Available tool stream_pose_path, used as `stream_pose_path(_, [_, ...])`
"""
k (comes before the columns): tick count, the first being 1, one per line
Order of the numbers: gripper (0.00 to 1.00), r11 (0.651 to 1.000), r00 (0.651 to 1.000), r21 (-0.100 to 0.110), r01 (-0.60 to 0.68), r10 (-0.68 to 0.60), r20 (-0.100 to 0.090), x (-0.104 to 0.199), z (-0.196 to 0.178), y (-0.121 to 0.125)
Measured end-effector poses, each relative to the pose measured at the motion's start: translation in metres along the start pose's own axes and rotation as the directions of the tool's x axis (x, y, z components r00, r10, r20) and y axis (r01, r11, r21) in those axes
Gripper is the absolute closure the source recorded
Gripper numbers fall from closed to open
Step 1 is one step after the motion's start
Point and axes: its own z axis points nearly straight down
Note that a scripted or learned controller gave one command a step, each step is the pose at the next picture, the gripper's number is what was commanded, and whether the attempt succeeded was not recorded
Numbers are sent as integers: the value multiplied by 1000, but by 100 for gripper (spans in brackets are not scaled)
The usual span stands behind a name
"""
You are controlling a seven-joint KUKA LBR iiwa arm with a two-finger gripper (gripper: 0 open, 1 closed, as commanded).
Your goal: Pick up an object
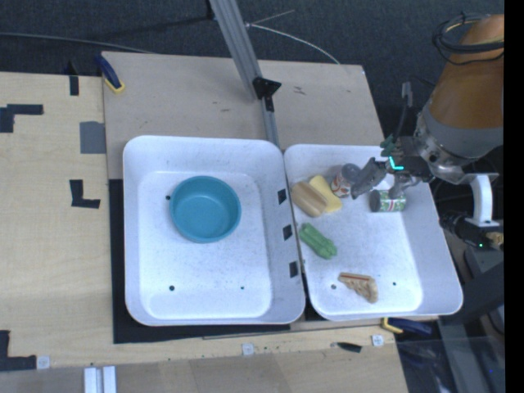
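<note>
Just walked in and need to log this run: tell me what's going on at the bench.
A grey KUKA arm reaches in from the right, its gripper low over the right bin, near a small can and a yellow block. Nothing is visibly held. A tan bread-like piece, a green item and a brown item also lie in that bin. The left bin holds a blue bowl.

Right bin [426,297] holds a tan bun [309,197], green piece [317,241], brown piece [359,286] and small can [387,202].
</note>
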Motion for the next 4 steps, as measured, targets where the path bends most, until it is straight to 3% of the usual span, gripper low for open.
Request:
stream_pose_path(1, [0,1000,1000,-1,0,0,0,0,0,0])
stream_pose_path(4, [0,1000,1000,5,-2,2,0,-22,160,16])
